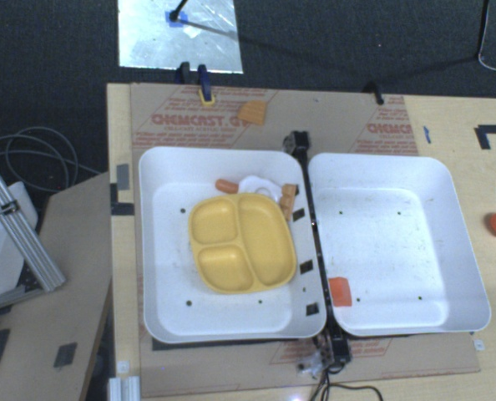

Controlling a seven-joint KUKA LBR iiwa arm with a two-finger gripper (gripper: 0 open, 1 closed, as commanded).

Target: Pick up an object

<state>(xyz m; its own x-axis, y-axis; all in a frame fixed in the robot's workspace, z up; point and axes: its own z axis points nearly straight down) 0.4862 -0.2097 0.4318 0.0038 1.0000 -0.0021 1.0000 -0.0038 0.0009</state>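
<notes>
Inside left bin [160, 249], glossy yellow three-compartment tray [241, 243]; perhaps plastic.

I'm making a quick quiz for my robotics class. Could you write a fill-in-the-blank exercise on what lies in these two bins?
1. The yellow divided plastic tray lies in the ____ white bin.
2. That tray has ____ compartments.
3. The small orange-red block lies in the right white bin, near its ____ wall.
4. The small orange sausage-shaped piece lies in the same bin as the ____.

Missing words: left; three; left; tray
</notes>
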